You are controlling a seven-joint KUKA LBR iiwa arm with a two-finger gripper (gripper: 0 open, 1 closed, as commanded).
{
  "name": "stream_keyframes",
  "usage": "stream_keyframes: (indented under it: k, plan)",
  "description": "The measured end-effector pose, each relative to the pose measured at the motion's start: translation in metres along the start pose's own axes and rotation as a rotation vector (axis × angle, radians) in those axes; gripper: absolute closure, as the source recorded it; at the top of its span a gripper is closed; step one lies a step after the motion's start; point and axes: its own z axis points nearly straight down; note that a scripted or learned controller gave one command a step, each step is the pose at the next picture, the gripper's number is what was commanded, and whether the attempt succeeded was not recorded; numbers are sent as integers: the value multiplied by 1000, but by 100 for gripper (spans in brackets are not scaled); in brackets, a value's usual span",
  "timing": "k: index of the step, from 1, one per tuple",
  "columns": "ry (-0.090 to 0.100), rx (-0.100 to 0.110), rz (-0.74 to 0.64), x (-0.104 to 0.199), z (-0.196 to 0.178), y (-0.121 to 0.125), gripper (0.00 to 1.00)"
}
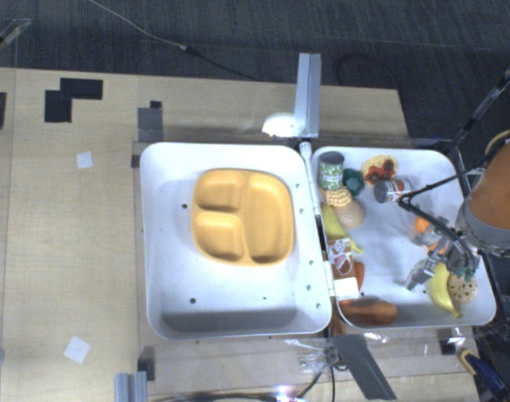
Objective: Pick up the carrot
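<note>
Camera view, looking down: a pale wooden counter (62, 249) carries two shallow white bins side by side. The left bin (167, 249) holds a yellow tray (242, 216) with three compartments. The right bin (388, 249) holds a clutter of toy foods. A grey arm (493, 199) with an orange band reaches in from the right. Its claw (430, 266) sits low near the bin's right wall, beside a banana (440, 290); whether it is wide or narrow cannot be told. The carrot (421, 223), a small orange sliver, lies just above the claw.

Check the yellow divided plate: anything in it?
Empty: all three compartments of the plate show bare yellow; it sits alone in the left bin.
</note>
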Motion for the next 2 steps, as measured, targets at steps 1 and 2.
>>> stream_keyframes:
  k: [1,2]
  plan:
    - [1,-1,-108,-34,1,28,0]
    - [-8,-3,-111,-37,-13,30,100]
